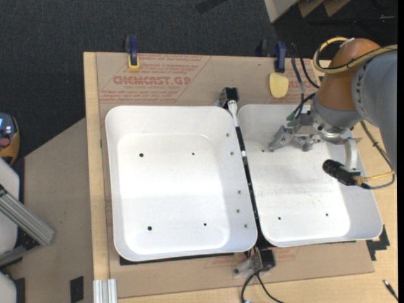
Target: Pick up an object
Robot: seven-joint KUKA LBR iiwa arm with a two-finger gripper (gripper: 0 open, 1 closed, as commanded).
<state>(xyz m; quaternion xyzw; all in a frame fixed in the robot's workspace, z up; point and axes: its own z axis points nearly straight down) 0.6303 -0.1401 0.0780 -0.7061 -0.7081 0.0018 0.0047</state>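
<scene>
Near edge: a brown board (189,276) carries two shallow white bins set side by side, with a black cable (252,289) trailing off its near side. The left bin (126,169) and the right bin (353,223) each show small dark dots on the floor, which look like holes, not loose items; no object to be picked can be made out in either bin.

Middle right: the gripper (297,139) hangs low over the far part of the right bin, its metal fingers splayed toward the left, with nothing seen between them. Whether they are open or closed cannot be told from this angle. The grey arm (379,87) with its orange band (341,81) reaches in from the right.

Judgement: to do this step well, the arm should first be aimed over a real object, descend with fingers spread on both sides of it, close, then lift straight up.

Far edge: a yellow tag (278,84) and clamps (132,52) sit on the board, where red print reads roughly "CHEMCAST G.P"; the smaller lines are illegible.
</scene>
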